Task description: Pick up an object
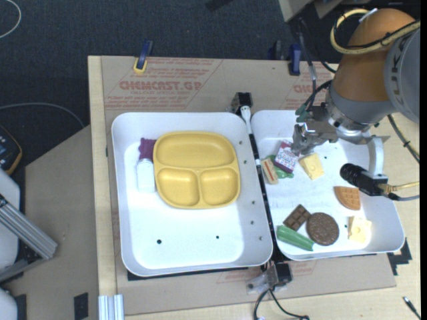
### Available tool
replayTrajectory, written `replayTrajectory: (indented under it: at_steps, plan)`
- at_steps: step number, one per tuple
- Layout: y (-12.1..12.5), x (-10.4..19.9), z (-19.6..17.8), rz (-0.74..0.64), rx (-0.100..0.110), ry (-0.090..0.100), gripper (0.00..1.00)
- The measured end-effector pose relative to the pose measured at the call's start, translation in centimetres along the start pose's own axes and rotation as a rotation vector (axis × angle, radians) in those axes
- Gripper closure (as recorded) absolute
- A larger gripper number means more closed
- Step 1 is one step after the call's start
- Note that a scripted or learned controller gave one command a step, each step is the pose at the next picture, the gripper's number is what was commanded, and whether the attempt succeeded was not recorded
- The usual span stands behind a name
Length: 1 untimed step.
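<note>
Camera view: the tool (300, 139) hung low over the back of the right bin (393, 229), above a small purple-and-white packet (287, 159).
Packet: it lay flat near the bin's left wall, just beside a yellow cheese wedge (311, 167) and a striped sandwich piece (269, 171); likely light and thin, perhaps slippery; best pinched across its short sides.
Tool state: I could not tell whether it was spread or clenched; nothing showed between its tips.
Other toys: a chocolate bar (296, 217), a brown cookie (323, 228), a green pod (294, 238), a waffle wedge (347, 197); all small and stiff, probably light.
Left bin (133, 245): it held a yellow divided tray (197, 169) and a white bottle (145, 176).
Tabletop (107, 85): brown board under both bins.
</note>
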State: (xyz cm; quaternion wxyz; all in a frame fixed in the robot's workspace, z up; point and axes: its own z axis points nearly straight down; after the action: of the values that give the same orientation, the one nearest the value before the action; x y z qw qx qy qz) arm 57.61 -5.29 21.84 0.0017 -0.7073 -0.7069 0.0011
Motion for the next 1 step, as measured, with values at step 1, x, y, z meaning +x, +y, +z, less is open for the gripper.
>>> replayTrajectory:
  at_steps: [1]
  plan:
    - [0.76,0.45,0.34,-0.001,-0.005,-0.002,1.0]
